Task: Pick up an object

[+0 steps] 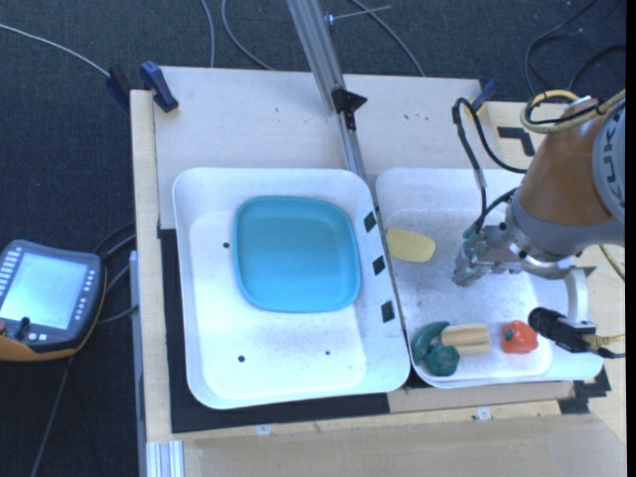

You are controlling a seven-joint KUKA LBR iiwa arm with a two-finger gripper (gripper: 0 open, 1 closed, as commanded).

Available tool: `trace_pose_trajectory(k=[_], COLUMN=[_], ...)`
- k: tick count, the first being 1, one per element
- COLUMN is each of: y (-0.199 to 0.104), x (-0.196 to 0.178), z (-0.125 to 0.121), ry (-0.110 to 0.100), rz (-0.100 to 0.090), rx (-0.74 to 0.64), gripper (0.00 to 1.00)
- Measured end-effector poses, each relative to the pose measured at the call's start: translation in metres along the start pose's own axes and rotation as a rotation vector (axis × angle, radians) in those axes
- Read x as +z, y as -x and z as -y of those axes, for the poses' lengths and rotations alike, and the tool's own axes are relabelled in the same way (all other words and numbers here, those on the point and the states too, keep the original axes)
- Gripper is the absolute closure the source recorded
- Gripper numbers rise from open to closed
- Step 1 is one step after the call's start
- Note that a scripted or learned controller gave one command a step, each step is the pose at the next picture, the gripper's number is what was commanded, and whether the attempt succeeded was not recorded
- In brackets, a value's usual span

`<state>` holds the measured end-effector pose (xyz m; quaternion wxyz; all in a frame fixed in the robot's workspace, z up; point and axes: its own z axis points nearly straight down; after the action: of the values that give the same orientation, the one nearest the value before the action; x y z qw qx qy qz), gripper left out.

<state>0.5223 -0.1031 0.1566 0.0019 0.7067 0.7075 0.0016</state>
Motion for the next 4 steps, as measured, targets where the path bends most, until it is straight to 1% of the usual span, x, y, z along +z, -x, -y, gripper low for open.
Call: trace_pose_trajectory(k=[1, 2, 3, 4], y=[0.008, 0.002, -0.035, -0.090], x=[-0.056, -0.104, -0.099, -0.091], z=[-0.007, -0.015, -0.035, -0.052], ry=[0.000, 0.000, -0.005, -0.005], rz=[0.000, 0.000, -0.001, -0.002], rx=[0.001, 0.000, -0.002, -0.004], gripper=[1.00, 1.00, 1.00, 1.00])
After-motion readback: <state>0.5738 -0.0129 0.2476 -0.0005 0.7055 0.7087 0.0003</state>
